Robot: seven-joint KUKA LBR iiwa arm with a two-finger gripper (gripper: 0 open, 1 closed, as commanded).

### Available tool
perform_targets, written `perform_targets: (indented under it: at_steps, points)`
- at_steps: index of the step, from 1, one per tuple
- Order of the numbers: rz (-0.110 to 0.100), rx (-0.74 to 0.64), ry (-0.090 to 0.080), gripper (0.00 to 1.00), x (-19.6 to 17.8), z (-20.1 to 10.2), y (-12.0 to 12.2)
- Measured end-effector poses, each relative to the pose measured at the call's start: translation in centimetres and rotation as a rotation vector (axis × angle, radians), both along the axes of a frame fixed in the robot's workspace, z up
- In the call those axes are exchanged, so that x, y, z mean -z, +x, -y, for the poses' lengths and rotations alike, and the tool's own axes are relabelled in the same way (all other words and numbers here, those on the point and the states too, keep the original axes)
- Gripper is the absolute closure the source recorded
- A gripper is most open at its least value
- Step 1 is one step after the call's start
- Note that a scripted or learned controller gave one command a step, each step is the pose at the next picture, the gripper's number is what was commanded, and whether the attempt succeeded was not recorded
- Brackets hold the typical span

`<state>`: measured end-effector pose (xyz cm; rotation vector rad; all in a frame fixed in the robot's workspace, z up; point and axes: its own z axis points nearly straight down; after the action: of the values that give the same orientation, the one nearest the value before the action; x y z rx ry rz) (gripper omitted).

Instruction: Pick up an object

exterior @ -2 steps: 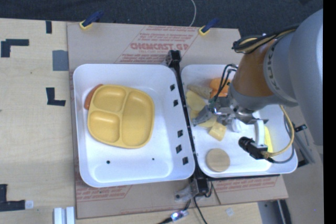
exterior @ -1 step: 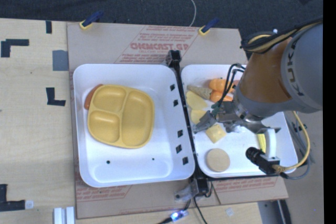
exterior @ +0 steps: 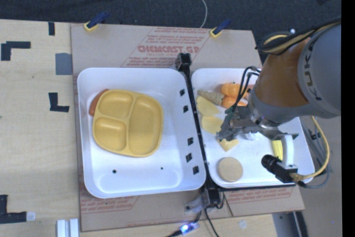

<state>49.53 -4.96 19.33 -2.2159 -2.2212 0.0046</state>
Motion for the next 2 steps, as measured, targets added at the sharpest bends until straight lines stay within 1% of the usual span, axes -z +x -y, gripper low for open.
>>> perform_targets:
  at_steps: [1, 2]
  points:
    - [0.010, -0.008, 0.001, 1.00, -0.7, -6.9, 9.2]
    - [0.008, -0.004, 0.002, 1.00, -8.3, -10.6, 4.8]
